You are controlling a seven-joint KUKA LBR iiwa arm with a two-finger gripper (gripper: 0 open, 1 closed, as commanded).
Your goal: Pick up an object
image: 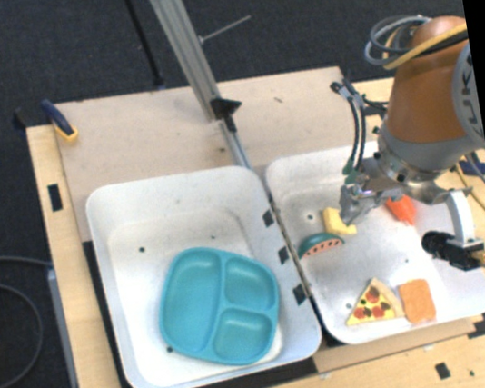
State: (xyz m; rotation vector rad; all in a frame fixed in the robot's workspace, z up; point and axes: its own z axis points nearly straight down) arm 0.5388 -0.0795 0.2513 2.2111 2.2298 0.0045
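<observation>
Yellow block [339,221] lies in the right bin [313,176], in its upper-left part, with the end effector [352,207] directly at its upper right edge. Whether the end effector is open, closed or gripping the block cannot be told; its tips are too dark and small to resolve against the block.

Adjacent items in the right bin: a small green and red wedge [318,245], like a watermelon slice, sits just below and left of the yellow block, near the bin's left wall. An orange-red piece [400,209] lies to the right of the end effector, partly under the arm's wrist. A pizza slice toy [372,304] rests near the front rim, and an orange rectangular piece [417,301] lies just beside it on the right. A black-ended fitting [449,246] on the arm hangs over the bin's right side.

The left bin [136,215] carries a teal divided plate [219,305], well apart from the block.

Obstruction: the arm's orange and grey body [430,102] covers the upper right corner of the right bin. A metal rail [192,59] rises from the surface [140,132] behind the two bins, clear of the block. A blue and yellow clamp [60,120] sits at the surface's far left corner.
</observation>
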